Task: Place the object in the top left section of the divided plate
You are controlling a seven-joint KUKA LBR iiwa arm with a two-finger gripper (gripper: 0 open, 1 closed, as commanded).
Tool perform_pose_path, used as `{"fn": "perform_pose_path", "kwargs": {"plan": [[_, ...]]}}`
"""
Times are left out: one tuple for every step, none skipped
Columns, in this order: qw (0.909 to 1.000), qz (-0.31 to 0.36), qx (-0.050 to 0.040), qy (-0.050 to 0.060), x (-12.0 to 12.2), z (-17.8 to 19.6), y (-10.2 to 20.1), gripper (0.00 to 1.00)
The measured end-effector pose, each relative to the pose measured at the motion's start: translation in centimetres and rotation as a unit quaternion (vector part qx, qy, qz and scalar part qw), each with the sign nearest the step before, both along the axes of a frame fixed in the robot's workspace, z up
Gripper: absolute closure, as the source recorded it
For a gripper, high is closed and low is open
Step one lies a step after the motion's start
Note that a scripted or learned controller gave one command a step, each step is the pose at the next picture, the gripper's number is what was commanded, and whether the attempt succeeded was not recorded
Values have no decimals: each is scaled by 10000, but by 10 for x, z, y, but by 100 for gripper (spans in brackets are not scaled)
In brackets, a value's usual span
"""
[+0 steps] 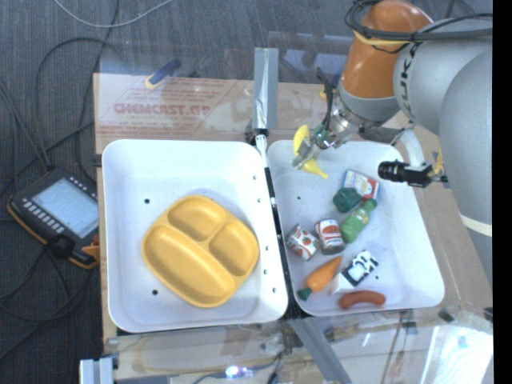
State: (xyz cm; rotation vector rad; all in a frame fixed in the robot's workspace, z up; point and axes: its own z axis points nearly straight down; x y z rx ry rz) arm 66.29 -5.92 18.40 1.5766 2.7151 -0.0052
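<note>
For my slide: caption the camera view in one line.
Claw holds a yellow toy over the right bin; yellow plate waits in the left bin.

Dark grey carpet (120,46) under bench, cables (88,14) trailing across. Cardboard sheet (172,110) left of gripper, behind bins. Pendant (56,210) far left on floor.

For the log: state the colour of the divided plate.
Yellow all over: the three-section plastic divided plate, clearest in the camera view.

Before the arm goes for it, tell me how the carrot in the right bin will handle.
The carrot is tapered and rounded, so it would probably roll or pivot if nudged. It looks like smooth toy plastic: likely stiff, light and slippery. The black-and-white carton close beside it may crowd a grasp.
</note>
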Motion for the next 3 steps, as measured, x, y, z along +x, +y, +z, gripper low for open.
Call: {"fn": "perform_pose_path", "kwargs": {"plan": [[10000,-57,21,0,5,52,98,100],[9994,-357,18,6,-41,70,155,100],[9858,-1677,11,20,-86,22,239,100]]}}
